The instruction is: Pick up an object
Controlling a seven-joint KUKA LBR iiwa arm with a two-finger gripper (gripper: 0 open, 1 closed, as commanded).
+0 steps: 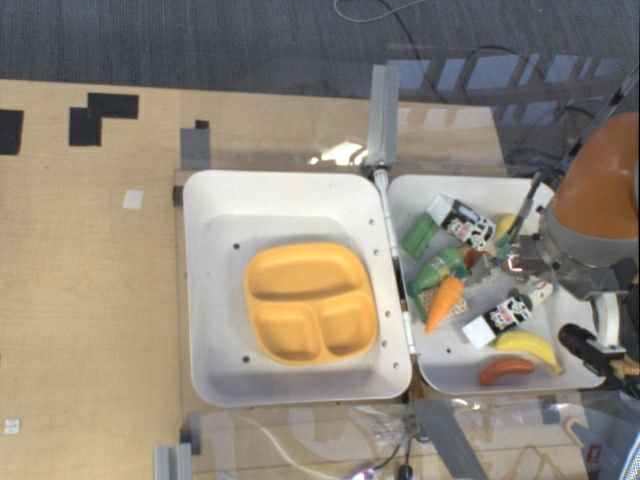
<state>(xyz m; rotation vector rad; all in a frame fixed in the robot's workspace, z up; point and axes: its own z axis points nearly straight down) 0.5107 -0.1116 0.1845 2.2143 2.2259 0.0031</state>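
Note:
The right bin (440, 368) holds several toy foods. An orange carrot (443, 303) lies near its left wall, with a green bottle-like piece (441, 266) and a green block (420, 236) above it. A cow-patterned carton (462, 223) sits at the back and another one (505, 317) lies near the front. A yellow banana (528, 347) and a red sausage (505, 370) rest at the front. My gripper (512, 259) hangs low over the middle of this bin, between the two cartons. The grey arm with its orange band (598, 183) covers the bin's right side.
The left bin (215, 268) holds an orange-yellow divided plate (305, 301). A metal divider post (384, 118) stands behind the seam between the bins. The wooden bench (90, 298) stretches to the left, with black marks at its back.

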